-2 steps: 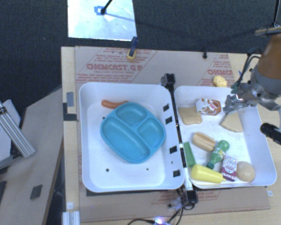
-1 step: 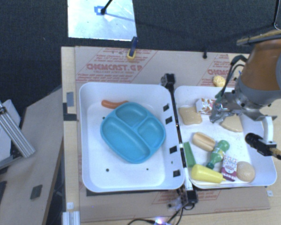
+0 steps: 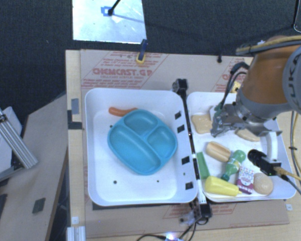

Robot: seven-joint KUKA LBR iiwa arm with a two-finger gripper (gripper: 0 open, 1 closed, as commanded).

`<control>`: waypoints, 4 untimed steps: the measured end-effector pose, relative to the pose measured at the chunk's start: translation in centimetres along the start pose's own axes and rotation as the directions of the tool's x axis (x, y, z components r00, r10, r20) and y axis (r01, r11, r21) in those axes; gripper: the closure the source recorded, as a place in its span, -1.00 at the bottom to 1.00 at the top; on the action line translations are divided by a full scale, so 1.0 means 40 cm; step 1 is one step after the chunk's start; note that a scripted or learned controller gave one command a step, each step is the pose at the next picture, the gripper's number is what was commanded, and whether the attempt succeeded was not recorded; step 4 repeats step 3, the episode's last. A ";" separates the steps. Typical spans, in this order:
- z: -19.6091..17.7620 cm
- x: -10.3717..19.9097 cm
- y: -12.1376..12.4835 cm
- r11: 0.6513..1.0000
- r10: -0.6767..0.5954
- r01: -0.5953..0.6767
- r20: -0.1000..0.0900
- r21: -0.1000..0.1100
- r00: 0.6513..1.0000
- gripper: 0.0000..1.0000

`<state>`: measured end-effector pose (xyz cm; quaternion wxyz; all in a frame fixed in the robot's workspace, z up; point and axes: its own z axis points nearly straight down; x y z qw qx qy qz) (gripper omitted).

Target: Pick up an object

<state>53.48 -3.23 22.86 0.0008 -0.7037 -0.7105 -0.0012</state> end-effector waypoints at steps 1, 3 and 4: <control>-0.012 0.120 -0.026 1.000 0.000 0.000 0.000 0.000 1.000 1.00; 0.032 0.144 -0.031 1.000 0.005 -0.005 0.003 0.002 1.000 1.00; 0.032 0.144 -0.031 1.000 0.005 -0.005 0.003 0.002 1.000 1.00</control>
